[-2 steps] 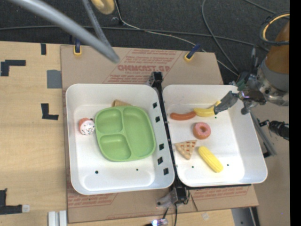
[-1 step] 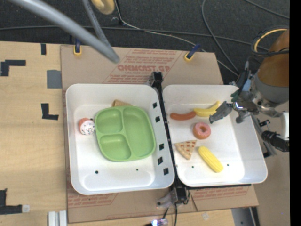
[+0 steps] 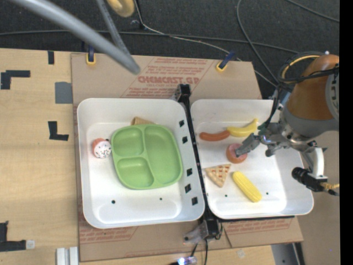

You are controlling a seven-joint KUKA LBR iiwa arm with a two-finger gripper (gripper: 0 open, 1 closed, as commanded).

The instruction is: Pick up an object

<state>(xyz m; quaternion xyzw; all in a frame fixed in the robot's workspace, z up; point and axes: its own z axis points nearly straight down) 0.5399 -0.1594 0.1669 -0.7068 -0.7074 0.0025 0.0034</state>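
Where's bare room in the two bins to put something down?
Left bin: open floor along the front edge, below the green tray. Right bin: bare strip right of the corn. Crowded: around the hot dog, banana, pizza slice and gripper.

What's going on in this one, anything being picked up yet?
Not visibly. The arm reaches in from the right, its gripper low over the right bin, at a round pink-red piece. Around it lie a banana, a hot dog sausage, a pizza slice and a corn cob. The left bin holds a green divided plate.
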